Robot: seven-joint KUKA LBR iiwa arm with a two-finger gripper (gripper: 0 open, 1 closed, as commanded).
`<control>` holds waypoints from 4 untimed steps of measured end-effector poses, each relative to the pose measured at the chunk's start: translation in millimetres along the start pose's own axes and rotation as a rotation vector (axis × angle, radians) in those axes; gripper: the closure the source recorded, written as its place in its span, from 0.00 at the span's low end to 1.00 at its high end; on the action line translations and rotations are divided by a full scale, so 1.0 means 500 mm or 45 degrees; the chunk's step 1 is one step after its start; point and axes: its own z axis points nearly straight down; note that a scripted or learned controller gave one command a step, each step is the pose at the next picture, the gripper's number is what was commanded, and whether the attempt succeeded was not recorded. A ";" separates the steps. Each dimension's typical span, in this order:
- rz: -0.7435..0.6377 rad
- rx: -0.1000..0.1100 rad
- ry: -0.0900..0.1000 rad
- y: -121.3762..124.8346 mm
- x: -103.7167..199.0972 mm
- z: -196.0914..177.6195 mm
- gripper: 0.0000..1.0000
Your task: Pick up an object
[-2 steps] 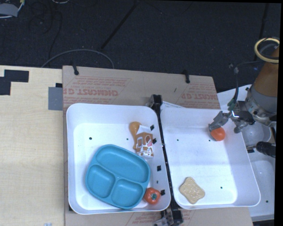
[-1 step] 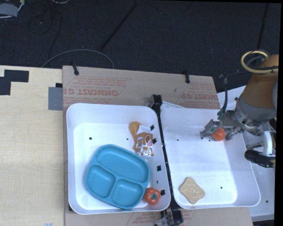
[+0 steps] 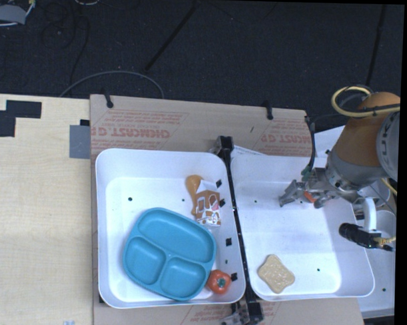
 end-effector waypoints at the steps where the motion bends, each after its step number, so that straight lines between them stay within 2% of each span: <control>1: 0.001 -0.004 -0.001 0.001 -0.002 -0.026 1.00; 3: -0.004 -0.011 -0.003 0.007 0.007 -0.191 1.00; 4: -0.006 -0.002 0.001 -0.023 0.123 -0.175 1.00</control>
